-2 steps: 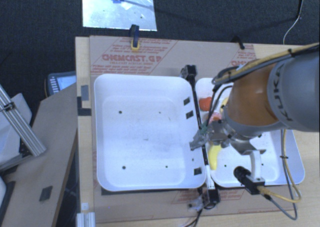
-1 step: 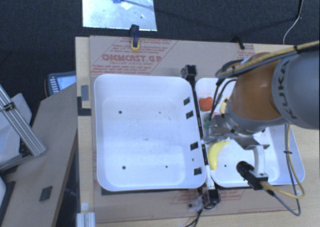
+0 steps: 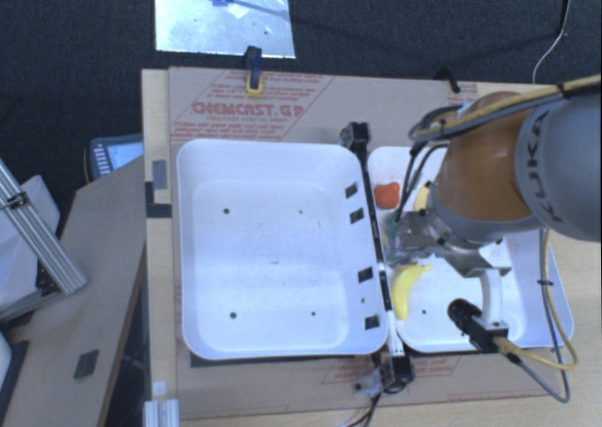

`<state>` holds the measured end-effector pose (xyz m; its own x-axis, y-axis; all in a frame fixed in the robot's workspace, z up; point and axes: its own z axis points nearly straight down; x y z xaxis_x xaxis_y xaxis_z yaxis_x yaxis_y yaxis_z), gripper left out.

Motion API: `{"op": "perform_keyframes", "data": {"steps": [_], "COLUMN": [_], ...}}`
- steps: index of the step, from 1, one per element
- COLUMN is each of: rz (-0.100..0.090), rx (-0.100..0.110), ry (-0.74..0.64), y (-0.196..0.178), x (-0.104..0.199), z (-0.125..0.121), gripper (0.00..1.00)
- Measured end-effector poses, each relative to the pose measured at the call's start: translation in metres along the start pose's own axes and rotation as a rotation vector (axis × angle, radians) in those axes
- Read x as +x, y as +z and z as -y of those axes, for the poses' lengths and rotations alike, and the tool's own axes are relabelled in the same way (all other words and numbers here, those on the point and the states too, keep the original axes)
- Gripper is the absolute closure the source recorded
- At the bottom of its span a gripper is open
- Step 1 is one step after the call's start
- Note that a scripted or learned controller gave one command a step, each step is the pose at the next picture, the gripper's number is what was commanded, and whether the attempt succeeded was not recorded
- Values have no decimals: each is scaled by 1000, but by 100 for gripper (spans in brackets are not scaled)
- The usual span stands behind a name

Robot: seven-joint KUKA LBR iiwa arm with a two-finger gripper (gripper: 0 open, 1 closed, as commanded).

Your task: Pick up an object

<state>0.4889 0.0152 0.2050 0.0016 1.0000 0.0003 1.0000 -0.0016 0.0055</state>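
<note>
In the right bin (image 3: 442,326) lie a yellow banana-shaped object (image 3: 404,289) near its left wall and an orange-red object (image 3: 387,195) farther back. A bit of another yellow thing (image 3: 422,197) peeks out beside the arm. The arm's grey wrist and orange band (image 3: 480,176) hang over the right bin and hide most of it. The gripper (image 3: 411,245) points down just above the banana-shaped object, its tips lost under the wrist body.
The left bin (image 3: 273,246) is a wide white tray next to the right one, with a black clipped divider (image 3: 372,246) between them. Cables and a black fitting (image 3: 475,322) trail over the right bin's front. A yellow clamp (image 3: 254,82) sits at the bench's far edge.
</note>
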Motion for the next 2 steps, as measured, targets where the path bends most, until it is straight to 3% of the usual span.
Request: {"op": "perform_keyframes", "data": {"steps": [1,2], "rz": [2,1], "rx": [7,11], "ry": [3,2], "y": [22,122], "x": [-62,-106], "z": [3,1], "gripper": [100,100]}}
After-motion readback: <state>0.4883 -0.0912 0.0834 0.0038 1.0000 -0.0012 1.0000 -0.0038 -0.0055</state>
